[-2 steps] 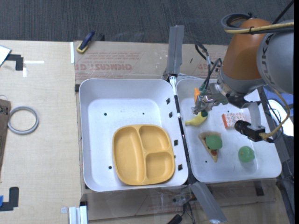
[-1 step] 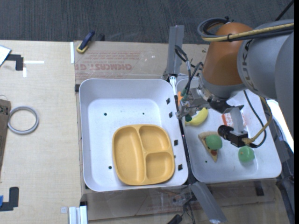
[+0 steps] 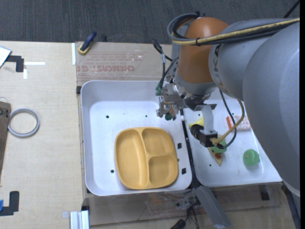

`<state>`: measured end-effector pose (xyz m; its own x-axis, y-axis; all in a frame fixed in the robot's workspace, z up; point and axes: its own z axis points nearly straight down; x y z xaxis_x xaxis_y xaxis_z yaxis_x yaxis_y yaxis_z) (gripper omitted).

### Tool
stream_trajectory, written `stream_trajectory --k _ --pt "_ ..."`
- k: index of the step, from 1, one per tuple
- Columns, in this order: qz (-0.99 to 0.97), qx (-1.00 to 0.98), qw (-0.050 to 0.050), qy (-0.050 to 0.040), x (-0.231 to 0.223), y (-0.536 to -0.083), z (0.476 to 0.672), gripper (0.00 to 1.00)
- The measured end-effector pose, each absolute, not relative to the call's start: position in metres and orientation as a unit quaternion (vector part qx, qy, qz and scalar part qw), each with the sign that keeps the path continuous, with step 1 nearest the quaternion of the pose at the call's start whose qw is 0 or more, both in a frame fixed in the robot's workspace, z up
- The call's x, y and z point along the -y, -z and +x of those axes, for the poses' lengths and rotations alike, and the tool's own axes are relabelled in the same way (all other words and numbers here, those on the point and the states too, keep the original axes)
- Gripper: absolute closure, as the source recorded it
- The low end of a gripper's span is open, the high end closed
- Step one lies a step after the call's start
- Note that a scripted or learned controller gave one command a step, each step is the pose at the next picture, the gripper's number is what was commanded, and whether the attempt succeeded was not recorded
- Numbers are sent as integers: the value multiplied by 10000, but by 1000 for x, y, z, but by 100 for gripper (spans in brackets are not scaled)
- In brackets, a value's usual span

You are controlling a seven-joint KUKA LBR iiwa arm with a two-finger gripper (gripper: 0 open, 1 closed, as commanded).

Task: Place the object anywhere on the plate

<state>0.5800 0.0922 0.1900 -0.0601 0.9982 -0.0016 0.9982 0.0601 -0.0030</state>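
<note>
On the table's left white bin [image 3: 95, 128] the yellow plate [image 3: 146, 157] lies bare, my tool [image 3: 167, 109] hovers above it, grip state unclear, placing undone

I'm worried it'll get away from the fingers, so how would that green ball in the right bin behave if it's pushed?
The green ball looks round and smooth, so it would probably roll. It sits near the right bin wall, which may stop it. It seems small, likely light.
</note>
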Motion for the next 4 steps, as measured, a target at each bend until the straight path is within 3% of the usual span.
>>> stream_trajectory --k 1,2,3,4 --pt "-7351 6780 3 -24 -148 -178 575 100" --pt "-7702 6378 -6 -18 -186 -228 613 100" --pt "-6782 7348 9 -31 -210 -176 556 100" --pt "-6784 7347 7 -28 -210 -176 556 0"
